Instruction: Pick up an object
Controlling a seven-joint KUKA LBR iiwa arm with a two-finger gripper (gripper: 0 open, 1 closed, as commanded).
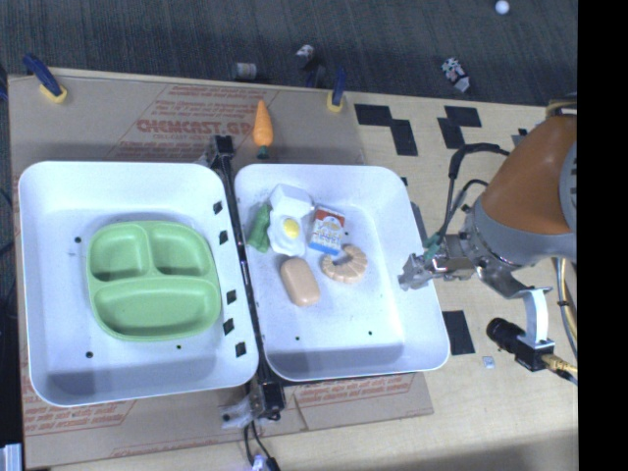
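The right bin (392,332) holds a cluster of toy foods: a white carton with a fried egg (289,226), a red and blue small box (327,230), a round cookie-like piece (344,264), a tan bread roll (299,282) and a green piece (259,228) at the left. My gripper (416,270) hangs at the right rim of this bin, to the right of the cookie piece and apart from it. Nothing shows between its fingers.
The left bin (49,361) holds a green divided plate (152,280). An orange carrot (262,124) lies on the cardboard behind the bins. Clamps sit at the bench's back edge. The arm's orange band (535,175) and cables fill the right side.
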